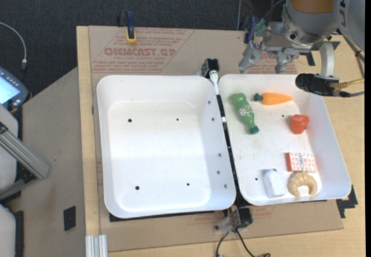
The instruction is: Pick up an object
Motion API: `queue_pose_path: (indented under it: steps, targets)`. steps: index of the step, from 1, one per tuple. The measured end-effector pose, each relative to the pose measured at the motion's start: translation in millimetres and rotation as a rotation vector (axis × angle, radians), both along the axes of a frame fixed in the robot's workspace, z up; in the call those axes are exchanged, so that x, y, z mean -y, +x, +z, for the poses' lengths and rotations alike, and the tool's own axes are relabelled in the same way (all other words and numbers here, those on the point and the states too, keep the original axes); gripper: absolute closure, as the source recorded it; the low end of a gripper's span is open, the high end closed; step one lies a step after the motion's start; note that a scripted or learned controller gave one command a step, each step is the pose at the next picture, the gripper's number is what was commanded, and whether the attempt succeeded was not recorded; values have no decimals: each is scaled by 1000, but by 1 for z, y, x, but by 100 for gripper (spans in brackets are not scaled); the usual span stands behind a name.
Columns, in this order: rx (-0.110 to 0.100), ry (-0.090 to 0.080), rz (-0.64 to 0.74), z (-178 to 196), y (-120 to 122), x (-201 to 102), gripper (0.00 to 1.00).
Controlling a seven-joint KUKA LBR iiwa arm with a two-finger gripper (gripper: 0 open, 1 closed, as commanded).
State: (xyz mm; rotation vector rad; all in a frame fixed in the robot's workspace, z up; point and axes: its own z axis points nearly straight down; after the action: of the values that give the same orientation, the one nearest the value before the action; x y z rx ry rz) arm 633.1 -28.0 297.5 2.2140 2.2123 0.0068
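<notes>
My gripper (pixel 265 65) hangs above the far edge of the right bin (pixel 333 151), open, with nothing between its fingers. Just below it in that bin lie an orange carrot (pixel 276 98) and a green bottle (pixel 244 112) lying on its side. A red strawberry-like piece (pixel 298 124) sits to the right of them. Nearer the front are a red-and-white box (pixel 301 162), a tan croissant (pixel 303 184) and a small white-grey block (pixel 273 183).
The left bin (pixel 110 134) lies beside the right one, parted by a black strip with a clamp (pixel 210 68) at its far end. A blue-and-yellow clamp (pixel 130 26) stands on the cardboard behind the bins.
</notes>
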Motion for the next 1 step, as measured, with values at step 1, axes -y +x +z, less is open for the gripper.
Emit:
queue_pose_path:
  steps: [1]
  targets:
    - [-20,3,-8,-21,-18,91,0]
